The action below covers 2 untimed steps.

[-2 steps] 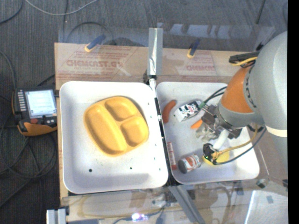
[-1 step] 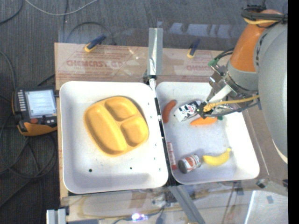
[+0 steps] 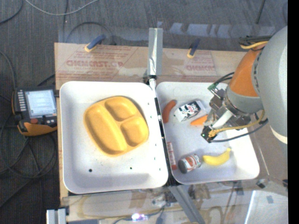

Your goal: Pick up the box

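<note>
Subject item: the box [image 3: 188, 110] lies in the right bin [image 3: 236, 171], in the far-left part of the floor and clear of the walls. It lies flat, not on end. Its long axis runs at a shallow slant, with the lower end toward the divider between the bins and the higher end toward the arm's side. It is a small white carton with black patches and a little red print on the upper face. The print is too small to read.

Adjacent items: a red sausage-shaped item [image 3: 168, 110] lies just beside the box on the divider side, standing steeper than the box. An orange carrot [image 3: 199, 121] lies just beside the box's near-right corner; whether they touch cannot be told. A can [image 3: 189, 163] lies on its side and a banana [image 3: 218, 158] lies beside it, both near the front wall and well apart from the box.

Arm: it reaches in from the right, with the orange band [image 3: 245, 76] above the wrist and the wrist angled down over the right half of the bin. The gripper [image 3: 218, 115] sits just right of the carrot, near the box but apart from it. Whether it is released or clenched cannot be told. The box is not held.

Left bin [image 3: 74, 162]: it contains a yellow divided plate [image 3: 117, 124], lying flat.
</note>
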Motion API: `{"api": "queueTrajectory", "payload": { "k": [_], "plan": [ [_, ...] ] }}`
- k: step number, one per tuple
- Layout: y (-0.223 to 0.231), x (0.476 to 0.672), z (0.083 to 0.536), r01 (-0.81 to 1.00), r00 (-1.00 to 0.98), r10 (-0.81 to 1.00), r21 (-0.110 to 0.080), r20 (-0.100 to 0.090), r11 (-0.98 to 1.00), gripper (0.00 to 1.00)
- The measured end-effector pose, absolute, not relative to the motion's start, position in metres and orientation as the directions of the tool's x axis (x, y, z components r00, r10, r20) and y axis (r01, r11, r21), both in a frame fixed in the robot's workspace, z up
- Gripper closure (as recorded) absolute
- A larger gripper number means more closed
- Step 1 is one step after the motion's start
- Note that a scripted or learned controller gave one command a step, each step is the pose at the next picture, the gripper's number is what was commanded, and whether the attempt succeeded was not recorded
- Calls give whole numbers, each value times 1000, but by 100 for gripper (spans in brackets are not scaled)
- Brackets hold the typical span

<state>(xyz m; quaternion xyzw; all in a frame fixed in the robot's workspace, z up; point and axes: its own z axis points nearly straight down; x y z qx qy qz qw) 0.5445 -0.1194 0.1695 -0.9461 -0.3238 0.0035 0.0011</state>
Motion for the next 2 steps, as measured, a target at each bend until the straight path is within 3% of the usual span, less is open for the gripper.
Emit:
{"api": "queueTrajectory", "payload": {
  "k": [1,2],
  "plan": [
    [-206,594,91,803,596,803,10,3,-596,100],
    [-198,598,92,808,589,808,10,12,-589,0]
  ]
}}
